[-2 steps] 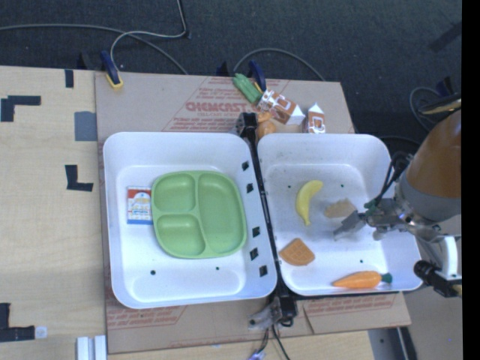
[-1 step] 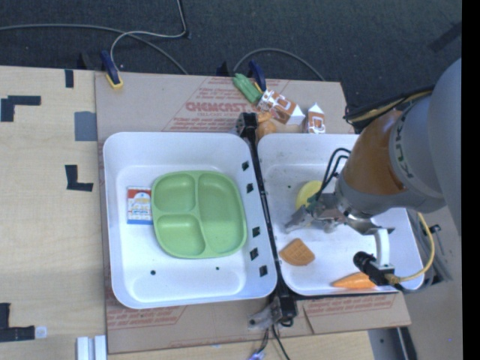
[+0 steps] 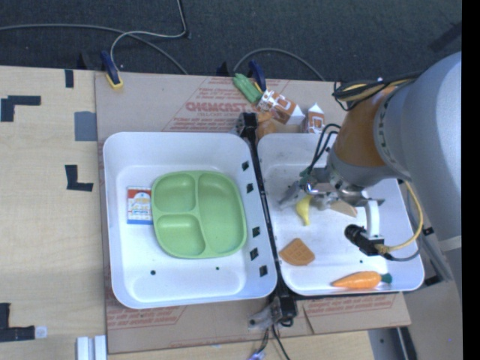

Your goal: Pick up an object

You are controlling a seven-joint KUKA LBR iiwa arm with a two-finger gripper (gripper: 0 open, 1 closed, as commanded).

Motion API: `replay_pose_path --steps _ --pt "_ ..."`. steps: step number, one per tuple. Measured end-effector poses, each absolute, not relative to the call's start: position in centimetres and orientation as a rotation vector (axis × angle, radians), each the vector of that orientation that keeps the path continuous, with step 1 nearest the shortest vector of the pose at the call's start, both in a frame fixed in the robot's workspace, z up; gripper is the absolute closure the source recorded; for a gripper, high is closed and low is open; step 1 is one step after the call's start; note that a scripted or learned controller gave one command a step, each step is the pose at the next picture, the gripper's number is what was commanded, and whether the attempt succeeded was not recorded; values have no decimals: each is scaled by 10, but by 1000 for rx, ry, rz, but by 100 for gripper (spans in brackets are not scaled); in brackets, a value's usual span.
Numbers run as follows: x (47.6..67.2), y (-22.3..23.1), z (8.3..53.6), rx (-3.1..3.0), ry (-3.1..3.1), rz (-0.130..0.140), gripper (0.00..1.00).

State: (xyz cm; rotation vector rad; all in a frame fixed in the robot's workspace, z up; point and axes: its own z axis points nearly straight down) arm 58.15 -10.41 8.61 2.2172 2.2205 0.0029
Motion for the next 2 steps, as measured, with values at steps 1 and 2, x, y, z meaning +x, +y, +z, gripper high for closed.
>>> replay_pose_path --steps 1,2 --pt "581 -105 96 2217 2220 1 100" --pt "582 -50 185 2218 2224 1 100"
